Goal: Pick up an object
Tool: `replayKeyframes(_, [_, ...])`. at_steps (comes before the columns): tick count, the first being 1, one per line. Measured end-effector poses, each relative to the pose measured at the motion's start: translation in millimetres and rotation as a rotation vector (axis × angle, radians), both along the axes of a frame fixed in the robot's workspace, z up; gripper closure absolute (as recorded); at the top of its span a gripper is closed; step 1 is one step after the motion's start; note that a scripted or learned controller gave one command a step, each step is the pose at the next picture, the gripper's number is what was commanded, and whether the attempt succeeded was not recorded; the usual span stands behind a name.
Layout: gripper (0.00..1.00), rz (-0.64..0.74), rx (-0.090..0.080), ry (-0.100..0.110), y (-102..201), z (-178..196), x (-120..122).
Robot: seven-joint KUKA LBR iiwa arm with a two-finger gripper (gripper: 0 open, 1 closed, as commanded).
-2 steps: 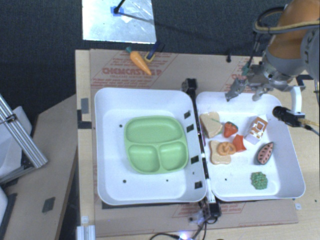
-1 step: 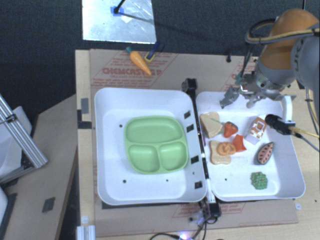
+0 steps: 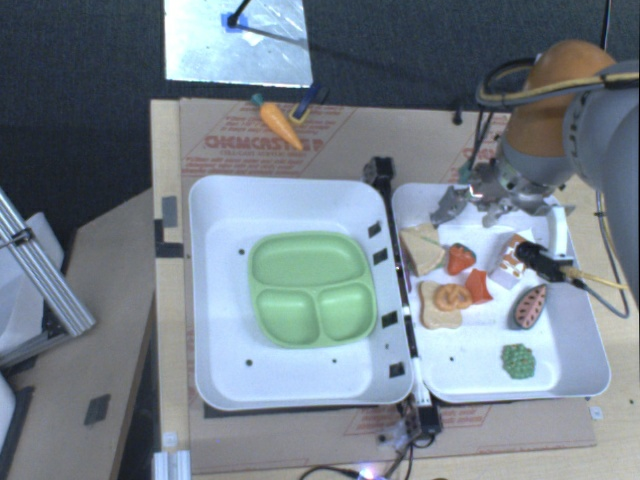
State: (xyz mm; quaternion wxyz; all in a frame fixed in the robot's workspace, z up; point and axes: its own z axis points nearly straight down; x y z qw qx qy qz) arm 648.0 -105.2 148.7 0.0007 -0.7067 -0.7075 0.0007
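Pincer (image 3: 478,200) hangs over the upper part of the right bin (image 3: 590,353), at the right of the frame; whether it is spread or pressed together cannot be told, and nothing can be made out in its grip. Just below it lie the loose things in that bin: a sandwich wedge (image 3: 423,251), a red strawberry (image 3: 460,259), an orange-topped pastry (image 3: 444,303), a red piece (image 3: 478,286), a dark oval with a pink face (image 3: 529,306) and green broccoli (image 3: 518,360). Left bin (image 3: 215,268) carries a green divided tray (image 3: 311,287). A toy carrot (image 3: 279,124) rests on cardboard at upper centre.
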Motion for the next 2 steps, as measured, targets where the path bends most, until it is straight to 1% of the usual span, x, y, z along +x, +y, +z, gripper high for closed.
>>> replayKeyframes(1, [0.0,-0.001,0.0,0.001,-9,-50,3])
replayKeyframes(2, [0.0,0.0,0.0,-0.01,-9,-60,6])
